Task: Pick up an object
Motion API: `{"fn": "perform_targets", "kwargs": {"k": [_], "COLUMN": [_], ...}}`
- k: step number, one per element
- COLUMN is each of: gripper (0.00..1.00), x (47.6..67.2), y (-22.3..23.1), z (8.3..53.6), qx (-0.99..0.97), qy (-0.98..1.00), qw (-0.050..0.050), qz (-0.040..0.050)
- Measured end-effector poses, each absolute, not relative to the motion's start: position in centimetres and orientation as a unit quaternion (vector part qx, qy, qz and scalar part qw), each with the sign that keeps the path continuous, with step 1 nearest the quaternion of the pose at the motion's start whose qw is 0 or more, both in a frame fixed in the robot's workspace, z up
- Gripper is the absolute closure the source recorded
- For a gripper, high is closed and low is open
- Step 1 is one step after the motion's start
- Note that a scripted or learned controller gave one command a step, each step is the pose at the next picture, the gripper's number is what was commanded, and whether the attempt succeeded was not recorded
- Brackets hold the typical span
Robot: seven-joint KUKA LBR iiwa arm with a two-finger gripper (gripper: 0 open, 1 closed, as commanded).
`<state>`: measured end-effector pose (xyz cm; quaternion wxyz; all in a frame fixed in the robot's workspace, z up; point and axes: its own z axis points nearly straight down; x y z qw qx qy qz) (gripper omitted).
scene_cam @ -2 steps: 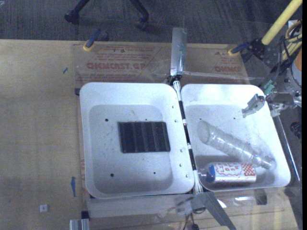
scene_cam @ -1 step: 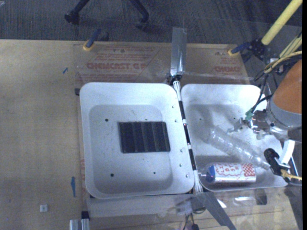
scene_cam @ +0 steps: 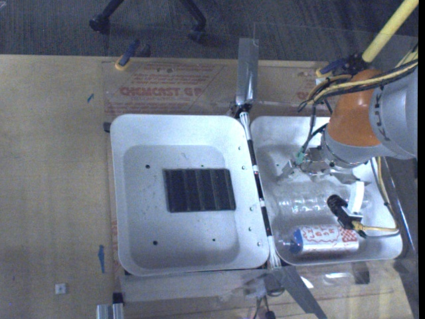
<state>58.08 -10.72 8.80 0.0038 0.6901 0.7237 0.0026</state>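
In the right bin (scene_cam: 265, 135), a white tube with red print and a blue cap (scene_cam: 323, 238) lies on its side along the front wall. A clear plastic thing (scene_cam: 299, 201), hard to make out, lies in the middle of that bin. My gripper (scene_cam: 292, 167) hangs low over the bin's left half, just behind the clear thing and well back from the tube. A dark ribbed rectangular pad (scene_cam: 199, 189) lies flat in the middle of the left bin (scene_cam: 133, 138).
A metal divider post (scene_cam: 246, 72) rises behind the gap between the two bins. The bins' rims meet along a narrow strip (scene_cam: 257, 185). A chair base (scene_cam: 149, 5) stands on the floor beyond the bench.
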Motion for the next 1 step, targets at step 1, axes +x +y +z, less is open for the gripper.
{"fn": "perform_targets", "kwargs": {"k": [1], "gripper": [0.00], "x": [65.69], "y": [-10.52], "z": [8.69], "qx": [0.674], "qy": [0.739], "qw": [0.003], "qz": [0.0012]}}
